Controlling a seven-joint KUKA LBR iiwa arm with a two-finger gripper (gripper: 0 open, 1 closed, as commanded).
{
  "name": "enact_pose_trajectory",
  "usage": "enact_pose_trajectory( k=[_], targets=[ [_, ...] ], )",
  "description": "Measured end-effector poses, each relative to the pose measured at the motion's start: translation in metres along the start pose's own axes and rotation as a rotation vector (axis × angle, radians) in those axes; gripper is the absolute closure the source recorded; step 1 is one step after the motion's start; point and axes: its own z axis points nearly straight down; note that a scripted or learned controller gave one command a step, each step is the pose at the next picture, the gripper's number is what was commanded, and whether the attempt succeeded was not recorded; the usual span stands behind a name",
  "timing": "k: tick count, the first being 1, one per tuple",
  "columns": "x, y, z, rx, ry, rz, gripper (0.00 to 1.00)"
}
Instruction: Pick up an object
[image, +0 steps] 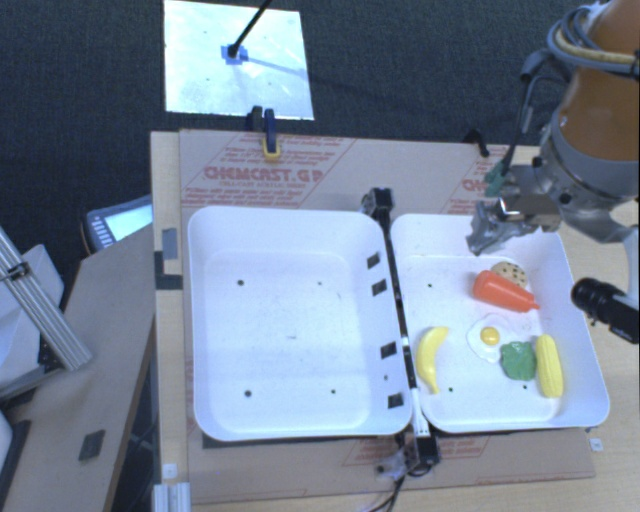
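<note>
Approach step: the grey metal gripper (490, 236), grip state indiscernible, hovers at 11 o'clock of the orange plastic carrot (503, 290), requiring descent onto it

The gripper (487, 238) hangs over the far edge of the right bin (580, 405), arm reaching in above it.

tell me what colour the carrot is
Orange; the carrot shows clearly in the camera view, in the right bin.
</note>
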Motion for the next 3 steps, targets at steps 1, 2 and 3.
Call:
enact_pose_trajectory(
  k=[1,2,3],
  targets=[
    [0.000,0.001,-0.011,-0.003,0.000,-0.006,1.00],
    [0.000,0.002,-0.022,-0.006,-0.001,-0.011,1.00],
    [0.000,0.003,-0.033,-0.010,-0.001,-0.016,1.00]
  ],
)
